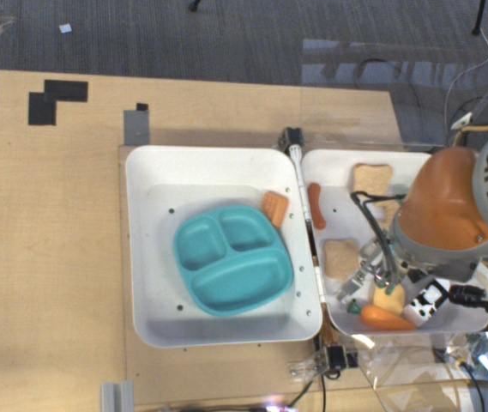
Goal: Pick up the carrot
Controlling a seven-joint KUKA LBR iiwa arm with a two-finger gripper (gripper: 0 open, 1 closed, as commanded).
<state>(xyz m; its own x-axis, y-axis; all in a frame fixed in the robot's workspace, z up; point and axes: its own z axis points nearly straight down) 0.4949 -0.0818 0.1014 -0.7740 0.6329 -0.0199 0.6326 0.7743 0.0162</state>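
Observation:
The carrot (pixel 387 318), orange with a small green end at its left, lies along the front wall of the right bin (pixel 449 322). A pale yellow block (pixel 389 299) rests just behind it, touching it. My gripper (pixel 370 275) hangs low over the front half of that bin, a little behind and to the left of the carrot, under the arm's orange band (pixel 439 197). Nothing shows as held in it. The arm hides the right part of the bin.
In the right bin there is also a red sausage (pixel 316 206) by the left wall and two toast slices (pixel 372 178) (pixel 340 257). The left bin (pixel 149 316) holds a teal divided plate (pixel 231 259) and an orange piece (pixel 274 206). A checkered marker (pixel 428 303) sits near the carrot.

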